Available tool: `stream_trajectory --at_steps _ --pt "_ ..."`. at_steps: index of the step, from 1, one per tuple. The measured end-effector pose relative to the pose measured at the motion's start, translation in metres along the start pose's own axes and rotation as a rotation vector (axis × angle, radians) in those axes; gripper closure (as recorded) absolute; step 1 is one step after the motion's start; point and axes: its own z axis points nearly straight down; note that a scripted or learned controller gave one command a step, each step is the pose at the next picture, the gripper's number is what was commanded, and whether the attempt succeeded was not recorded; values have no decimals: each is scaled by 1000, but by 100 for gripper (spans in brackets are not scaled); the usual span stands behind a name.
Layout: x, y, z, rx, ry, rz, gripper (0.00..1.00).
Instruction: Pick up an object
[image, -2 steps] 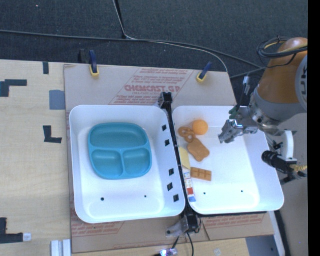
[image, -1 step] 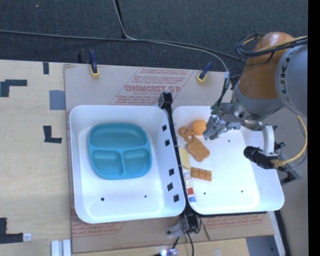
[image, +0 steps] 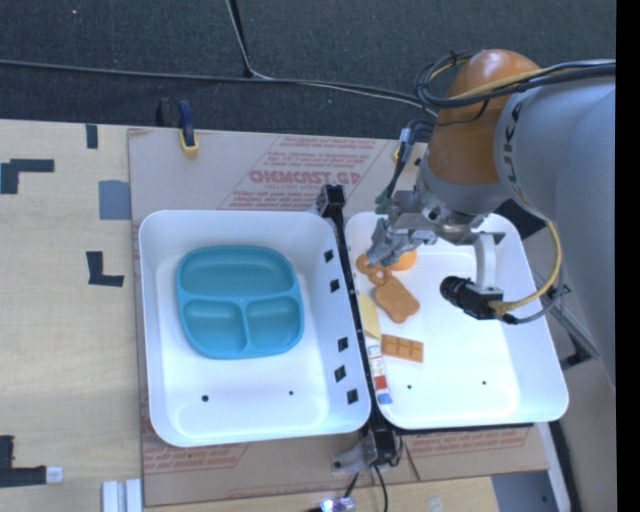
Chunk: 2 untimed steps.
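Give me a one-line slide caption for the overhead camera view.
KUKA arm's gripper lowered over orange toy food pieces in the right bin; a blue divided tray sits in the left bin.

Grey arm (image: 560, 130) with an orange band (image: 487, 80), black cables looping over it.

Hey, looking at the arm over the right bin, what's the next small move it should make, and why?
Probably a short, straight descent. The gripper hangs at the right bin's upper left corner, right above the orange round piece, and nothing is visibly between its fingers. The tan waffle piece lies just below, so keep the drop vertical.
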Motion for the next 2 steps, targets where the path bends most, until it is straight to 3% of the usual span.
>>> stream_trajectory --at_steps 2 --pt "98 54 -7 -2 1 -1 100"
